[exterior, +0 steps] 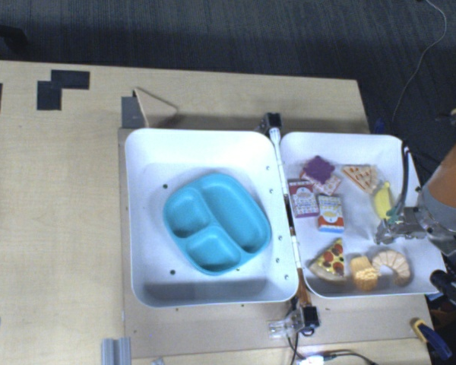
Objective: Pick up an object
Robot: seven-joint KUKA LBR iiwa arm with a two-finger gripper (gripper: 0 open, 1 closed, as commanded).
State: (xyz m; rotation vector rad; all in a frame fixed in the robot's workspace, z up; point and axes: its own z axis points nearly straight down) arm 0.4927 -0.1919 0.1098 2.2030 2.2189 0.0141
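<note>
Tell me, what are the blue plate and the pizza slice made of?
The blue plate looks like smooth moulded plastic: one even colour, rounded dividers, a soft sheen. The pizza slice seems to be toy food, probably plastic or rubbery; its flat bright colours suggest that, but it is too small to tell.

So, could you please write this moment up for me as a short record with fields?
left bin: holds a blue divided tray
right bin: holds small toy foods and cartons
far items: purple block, waffle piece, banana
middle items: two small cartons side by side
near items: pizza slice, yellow piece, croissant
gripper: over the right bin's right side, just near of the banana
held object: none seen between the fingers
task status: nothing lifted yet
</note>
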